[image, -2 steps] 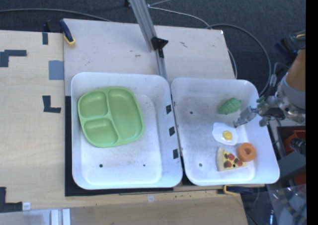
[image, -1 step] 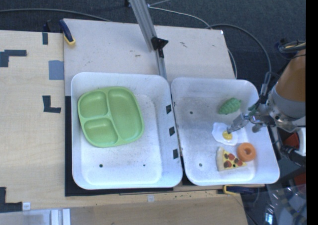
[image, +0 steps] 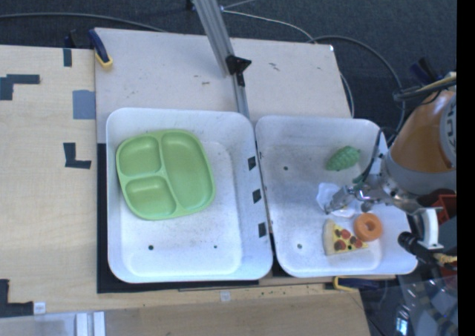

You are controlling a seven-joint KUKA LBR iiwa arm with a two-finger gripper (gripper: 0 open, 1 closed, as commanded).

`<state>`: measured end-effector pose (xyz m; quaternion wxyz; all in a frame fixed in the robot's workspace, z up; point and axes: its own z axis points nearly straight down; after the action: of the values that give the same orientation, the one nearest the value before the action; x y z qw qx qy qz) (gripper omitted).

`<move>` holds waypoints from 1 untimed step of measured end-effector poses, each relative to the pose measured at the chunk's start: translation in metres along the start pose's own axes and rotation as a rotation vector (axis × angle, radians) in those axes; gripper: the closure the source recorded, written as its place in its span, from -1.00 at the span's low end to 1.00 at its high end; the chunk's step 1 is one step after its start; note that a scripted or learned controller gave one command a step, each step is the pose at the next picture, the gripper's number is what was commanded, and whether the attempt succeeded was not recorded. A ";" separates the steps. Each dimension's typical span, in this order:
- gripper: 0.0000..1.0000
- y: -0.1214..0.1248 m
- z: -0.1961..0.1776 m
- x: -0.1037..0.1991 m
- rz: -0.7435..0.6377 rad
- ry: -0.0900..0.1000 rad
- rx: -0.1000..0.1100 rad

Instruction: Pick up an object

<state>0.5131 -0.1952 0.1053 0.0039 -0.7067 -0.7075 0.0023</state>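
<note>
Camera view, from above the desk: two white bins are seen side by side. The right bin (image: pixel 297 130) serves as the landmark. Inside it, near its right wall, the gripper (image: pixel 343 199) is lowered over a pale crumpled item (image: pixel 327 195). Whether the fingers are spread or pressed together cannot be told. Just below the gripper a pizza slice toy (image: pixel 339 239) and an orange ring (image: pixel 368 227) are lying; above it, a green leafy toy (image: pixel 344 157). Nothing is seen lifted, so the pick is judged not yet done.
</note>
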 end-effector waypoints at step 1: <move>1.00 0.002 -0.013 0.000 -0.001 -0.001 -0.006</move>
<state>0.5149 -0.1951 0.1187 0.0017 -0.7064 -0.7078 0.0006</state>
